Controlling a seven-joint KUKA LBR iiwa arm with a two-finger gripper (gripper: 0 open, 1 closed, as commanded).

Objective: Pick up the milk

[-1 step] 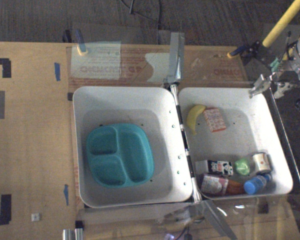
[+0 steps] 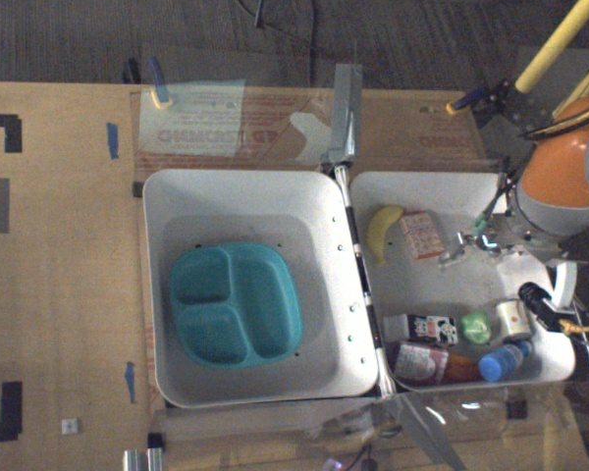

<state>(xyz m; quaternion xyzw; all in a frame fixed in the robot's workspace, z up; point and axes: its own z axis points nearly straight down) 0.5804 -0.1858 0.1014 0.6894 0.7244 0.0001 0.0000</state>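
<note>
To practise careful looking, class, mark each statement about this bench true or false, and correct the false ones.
1. The teal divided plate lies in the left bin. True.
2. The banana lies on the plate. False: it lies in the right bin, near its far left corner.
3. The milk carton lies beside a green ball. True.
4. The end effector holds the milk carton. False: the carton lies in the bin, apart from it.
5. The blue-capped bottle stands in the left bin. False: it lies in the right bin.

Milk (image 2: 433,329) hemmed: green ball (image 2: 476,328) right, red packet (image 2: 420,362) in front; open floor behind.
</note>
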